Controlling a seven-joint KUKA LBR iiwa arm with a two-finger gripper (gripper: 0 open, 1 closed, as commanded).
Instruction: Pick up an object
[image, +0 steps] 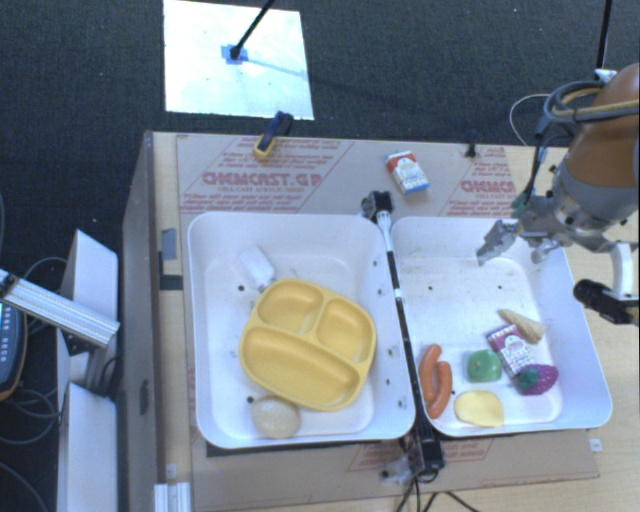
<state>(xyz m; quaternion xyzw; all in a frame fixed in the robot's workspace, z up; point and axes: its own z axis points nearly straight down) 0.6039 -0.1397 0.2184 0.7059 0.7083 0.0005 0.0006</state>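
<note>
White plastic bins are sitting side by side on the bench (300, 170), the left bin (215, 300) and the right bin (580, 340) meeting at a dark divider (397, 300) running down the middle. The arm (600, 150), grey with an orange band, is reaching in from the right, and the gripper (520, 243) is hanging over the upper part of the right bin with its fingers spread wide and nothing between them. It is hovering well apart from the objects, which are lying near the bin's lower edge.

In that cluster, an orange sausage (435, 378) is lying beside the divider, a yellow lemon slice (479, 408) is sitting just to its right, and a green block (485, 365) is resting above the slice. A red and white packet (511, 350) is lying just beside the block, a purple grape bunch (537, 379) is touching the packet's lower end, and a pale wedge (524, 323) is lying above the packet.

In the left bin, a yellow tray (308, 343) with three compartments is lying tilted across the middle. A white cup (256, 265) is lying near its upper left corner, and a beige roll (274, 417) is sitting by its lower edge.

On the bench above the bins, a small red and white carton (407, 172) is standing near the right bin and a yellow and black tool (271, 136) is lying near the far edge.
</note>
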